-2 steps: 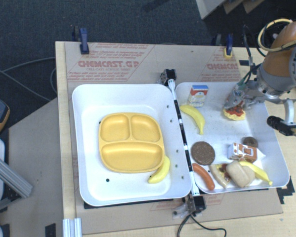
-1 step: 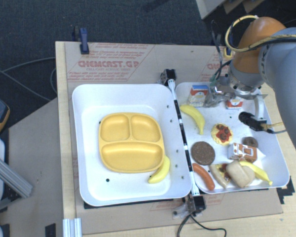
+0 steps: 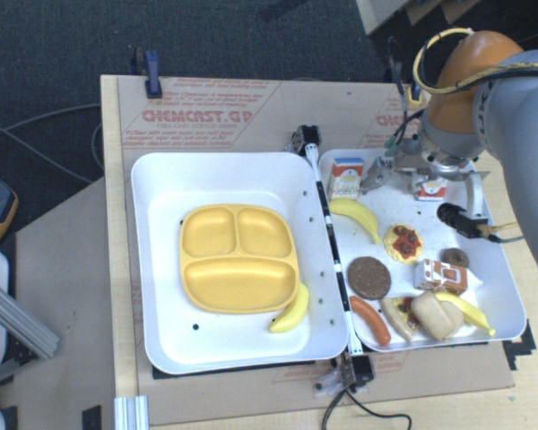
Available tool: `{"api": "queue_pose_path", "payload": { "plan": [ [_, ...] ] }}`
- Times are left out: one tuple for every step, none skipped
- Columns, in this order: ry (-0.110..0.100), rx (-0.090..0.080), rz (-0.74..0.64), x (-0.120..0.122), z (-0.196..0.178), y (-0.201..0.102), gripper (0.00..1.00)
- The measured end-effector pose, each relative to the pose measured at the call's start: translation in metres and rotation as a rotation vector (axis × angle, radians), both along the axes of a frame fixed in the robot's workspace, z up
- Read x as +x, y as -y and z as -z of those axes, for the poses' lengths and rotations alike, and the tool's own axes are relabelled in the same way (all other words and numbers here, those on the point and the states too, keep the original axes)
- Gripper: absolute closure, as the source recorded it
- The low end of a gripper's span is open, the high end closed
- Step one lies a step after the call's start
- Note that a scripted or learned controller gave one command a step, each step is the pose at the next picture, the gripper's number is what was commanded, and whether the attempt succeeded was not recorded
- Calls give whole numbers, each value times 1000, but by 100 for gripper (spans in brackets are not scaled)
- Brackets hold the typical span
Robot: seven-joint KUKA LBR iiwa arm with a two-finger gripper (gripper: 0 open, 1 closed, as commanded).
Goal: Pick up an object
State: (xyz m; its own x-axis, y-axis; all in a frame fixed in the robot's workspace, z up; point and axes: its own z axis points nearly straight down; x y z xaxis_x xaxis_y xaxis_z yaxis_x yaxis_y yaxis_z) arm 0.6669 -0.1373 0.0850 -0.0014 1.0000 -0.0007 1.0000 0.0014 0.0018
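Progress is judged small: no toy is lifted, the gripper hangs low at the right bin's far end near the carton, grip state unreadable.

Grey arm reaching in, wrist lowered

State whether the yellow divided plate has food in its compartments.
Empty: all three compartments of the yellow plate show bare yellow; a banana lies beside it.
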Motion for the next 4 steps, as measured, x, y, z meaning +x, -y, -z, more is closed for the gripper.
{"api": "queue_pose_path", "payload": {
  "plan": [
    [-8,2,9,-93,0,67,0],
    [20,-2,-7,-59,-202,-2,0],
    [-18,6,0,-116,-54,-45,0],
    [6,0,2,-129,-1,-43,0]
  ]
}}
